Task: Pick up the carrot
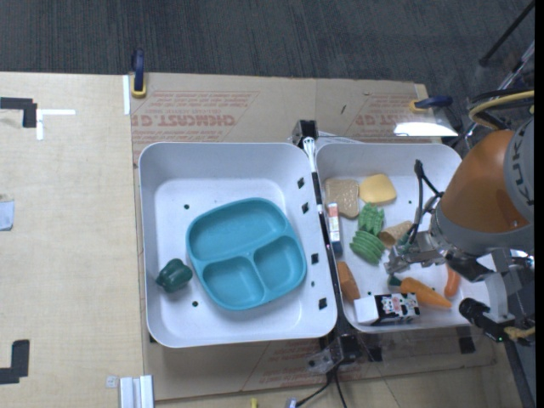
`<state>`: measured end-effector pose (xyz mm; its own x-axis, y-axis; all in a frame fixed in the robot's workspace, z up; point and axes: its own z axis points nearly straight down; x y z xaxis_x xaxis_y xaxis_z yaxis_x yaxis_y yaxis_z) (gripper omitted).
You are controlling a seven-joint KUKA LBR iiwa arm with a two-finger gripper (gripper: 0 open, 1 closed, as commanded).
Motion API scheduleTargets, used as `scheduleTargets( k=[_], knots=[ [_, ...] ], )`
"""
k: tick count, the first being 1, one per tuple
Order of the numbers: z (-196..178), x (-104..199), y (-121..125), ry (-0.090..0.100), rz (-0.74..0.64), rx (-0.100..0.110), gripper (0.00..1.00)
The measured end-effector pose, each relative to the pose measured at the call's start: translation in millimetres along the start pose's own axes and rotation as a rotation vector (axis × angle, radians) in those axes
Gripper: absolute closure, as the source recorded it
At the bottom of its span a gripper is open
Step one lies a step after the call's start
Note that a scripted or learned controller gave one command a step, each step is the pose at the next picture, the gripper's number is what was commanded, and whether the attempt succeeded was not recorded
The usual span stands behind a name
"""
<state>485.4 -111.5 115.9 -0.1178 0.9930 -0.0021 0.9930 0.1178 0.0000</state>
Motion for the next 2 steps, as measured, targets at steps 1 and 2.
scheduleTargets(
  k=[1,2],
  knots=[
    [0.0,0.1,0.0,0.0,0.0,0.0,0.0],
    [24.5,-12.6,-9.2,0.003,-0.275,0.001,0.0]
  ],
)
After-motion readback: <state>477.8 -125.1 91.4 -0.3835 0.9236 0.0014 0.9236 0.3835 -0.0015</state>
